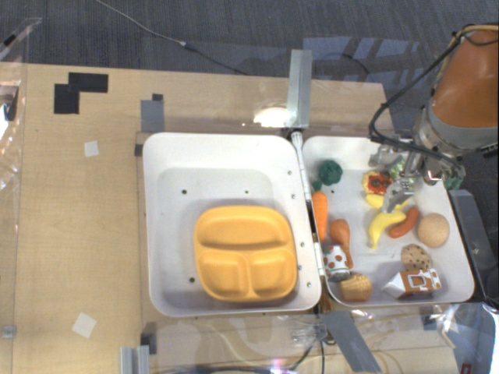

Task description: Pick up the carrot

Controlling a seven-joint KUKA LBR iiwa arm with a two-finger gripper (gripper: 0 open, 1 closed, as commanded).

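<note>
Left bin [156,209]: the big white tub well off to my far side, across the divider from me.
Yellow tray [245,252]: a three-part plate lying flat in that left bin, far from my tips.
Right bin [461,283]: the white tub I hang over, crowded with toy food.
My gripper [399,193]: I hover at the upper right of this bin, above the banana; whether my fingers are spread or closed I cannot tell, and nothing shows between them.
Carrot [320,211]: orange, lying lengthwise along the bin's left wall, apart from me, across the tub from my tips.
Banana [380,226]: yellow, just under and beside my tips, touching a red sausage [404,223].
Broccoli [330,171]: dark green, above the carrot's top end.
Egg [433,229]: tan, near me, just past the sausage.
</note>
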